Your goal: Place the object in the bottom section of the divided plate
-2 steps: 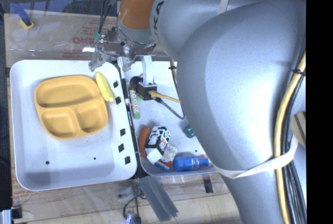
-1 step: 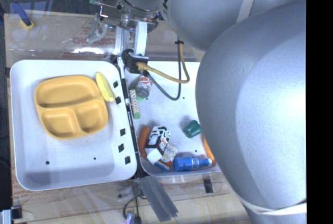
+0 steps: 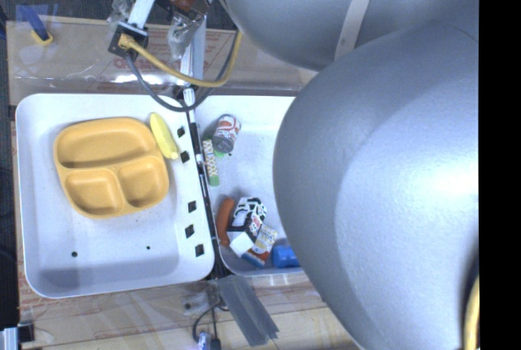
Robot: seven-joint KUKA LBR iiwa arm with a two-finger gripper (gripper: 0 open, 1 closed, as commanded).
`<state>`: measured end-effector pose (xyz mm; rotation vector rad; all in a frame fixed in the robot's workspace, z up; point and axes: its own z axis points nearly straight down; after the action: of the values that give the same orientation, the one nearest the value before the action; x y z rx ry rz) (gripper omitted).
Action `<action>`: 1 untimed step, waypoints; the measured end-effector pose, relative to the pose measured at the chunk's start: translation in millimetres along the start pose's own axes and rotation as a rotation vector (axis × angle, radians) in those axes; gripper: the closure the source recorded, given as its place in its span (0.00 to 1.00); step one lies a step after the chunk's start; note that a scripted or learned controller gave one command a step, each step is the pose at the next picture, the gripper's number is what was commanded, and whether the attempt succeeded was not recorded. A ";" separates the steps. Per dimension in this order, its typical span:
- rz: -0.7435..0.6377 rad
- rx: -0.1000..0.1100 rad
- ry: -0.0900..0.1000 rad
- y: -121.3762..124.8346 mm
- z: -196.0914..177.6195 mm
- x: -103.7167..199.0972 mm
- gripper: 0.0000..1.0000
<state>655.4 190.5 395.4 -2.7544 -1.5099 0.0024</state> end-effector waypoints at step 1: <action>0.241 -0.001 0.002 -13.5 -46.3 23.0 0.00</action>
<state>656.5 217.1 441.7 -2.9164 -1.1673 -0.0014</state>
